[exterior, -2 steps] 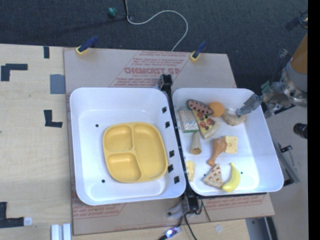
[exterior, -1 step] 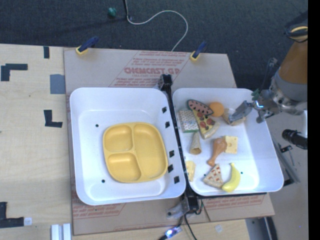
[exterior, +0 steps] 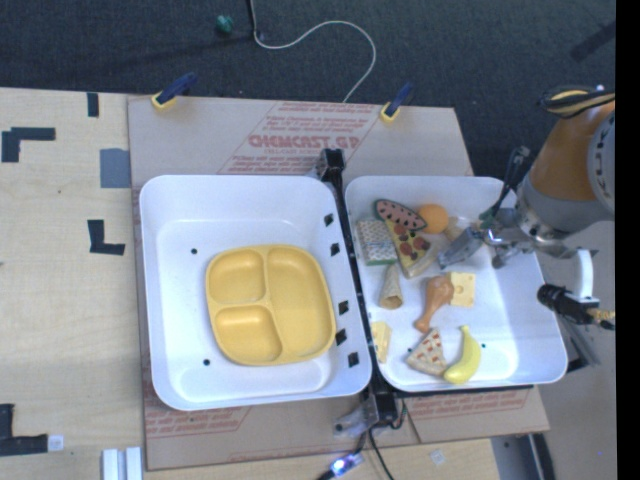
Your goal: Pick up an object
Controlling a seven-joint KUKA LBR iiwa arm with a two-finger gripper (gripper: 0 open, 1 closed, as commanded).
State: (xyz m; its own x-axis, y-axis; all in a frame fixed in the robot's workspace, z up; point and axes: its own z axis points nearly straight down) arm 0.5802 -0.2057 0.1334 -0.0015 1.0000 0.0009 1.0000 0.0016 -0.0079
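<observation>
The right bin (exterior: 520,298) holds several toy foods: a pizza slice (exterior: 405,230), an orange ball (exterior: 433,217), a greenish waffle square (exterior: 375,240), a cone (exterior: 390,288), a drumstick (exterior: 435,301), a cheese block (exterior: 462,289), a smaller pizza wedge (exterior: 428,353) and a banana (exterior: 463,358). My gripper (exterior: 458,250) hangs low over the bin's upper middle, just right of the pizza slice and below the orange ball. It sits above the cheese block. Nothing is visibly held in it.
The left bin (exterior: 170,268) carries a yellow divided plate (exterior: 270,303). A small yellow piece (exterior: 380,340) lies by the divider between the bins. The arm's orange band (exterior: 565,158) and grey wrist cover the right bin's right rim. A cable (exterior: 310,33) runs across the dark floor behind.
</observation>
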